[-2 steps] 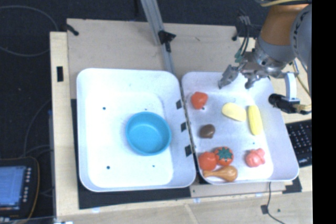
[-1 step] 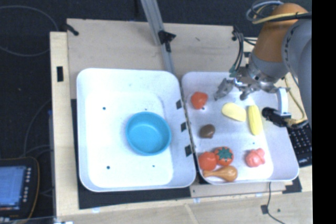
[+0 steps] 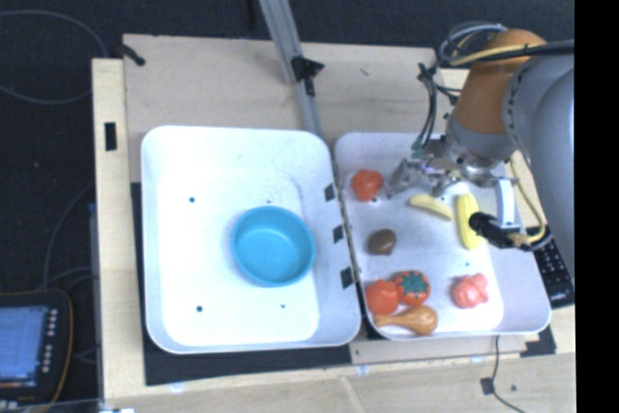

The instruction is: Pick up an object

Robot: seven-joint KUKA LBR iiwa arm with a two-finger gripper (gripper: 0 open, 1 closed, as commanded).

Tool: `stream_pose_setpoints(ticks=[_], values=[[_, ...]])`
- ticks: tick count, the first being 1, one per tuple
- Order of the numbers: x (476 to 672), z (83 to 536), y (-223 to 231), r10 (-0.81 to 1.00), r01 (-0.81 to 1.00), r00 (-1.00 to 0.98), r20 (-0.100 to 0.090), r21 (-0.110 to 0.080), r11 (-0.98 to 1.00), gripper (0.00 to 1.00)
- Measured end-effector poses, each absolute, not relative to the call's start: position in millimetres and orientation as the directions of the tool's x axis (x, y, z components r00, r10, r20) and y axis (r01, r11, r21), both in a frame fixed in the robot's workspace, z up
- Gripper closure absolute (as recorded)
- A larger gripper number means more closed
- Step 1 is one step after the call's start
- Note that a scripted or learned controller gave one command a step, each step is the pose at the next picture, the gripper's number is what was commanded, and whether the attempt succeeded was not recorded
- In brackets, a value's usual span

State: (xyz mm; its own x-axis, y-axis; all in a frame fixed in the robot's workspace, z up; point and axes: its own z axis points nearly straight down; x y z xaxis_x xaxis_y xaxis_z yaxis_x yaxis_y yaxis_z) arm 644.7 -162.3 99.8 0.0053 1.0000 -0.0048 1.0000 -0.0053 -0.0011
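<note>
Two white bins sit side by side: the left bin (image 3: 174, 208) holds one blue bowl (image 3: 273, 246); the right bin (image 3: 527, 300) holds eight small items. Counted, these are a red tomato-like piece (image 3: 366, 185), a brown lump (image 3: 381, 242), a pale yellow wedge (image 3: 428, 205), a yellow banana (image 3: 467, 219), a pink piece (image 3: 469, 291), a red round piece (image 3: 381, 296), an orange-red one with a green top (image 3: 413, 285) and a tan gourd shape (image 3: 411, 320). The gripper (image 3: 414, 179) hangs over the bin's upper part; the wrist's bulk blurs its tips, so I cannot tell how they stand. The tomato-like piece lies at its nine o'clock, the wedge just at five o'clock.
</note>
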Motion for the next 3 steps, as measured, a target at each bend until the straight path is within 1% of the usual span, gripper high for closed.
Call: stream_pose_setpoints(ticks=[1, 2, 3], values=[[646.8, 115, -163, 1.000, 1.000, 0.007, -0.004, 0.009, -0.007, 1.00], [647.7, 184, -166, 1.000, 1.000, 0.008, 0.002, 0.009, -0.008, 1.00], [650.4, 253, -168, 1.000, 1.000, 0.000, 0.001, 0.011, 0.000, 1.00]])
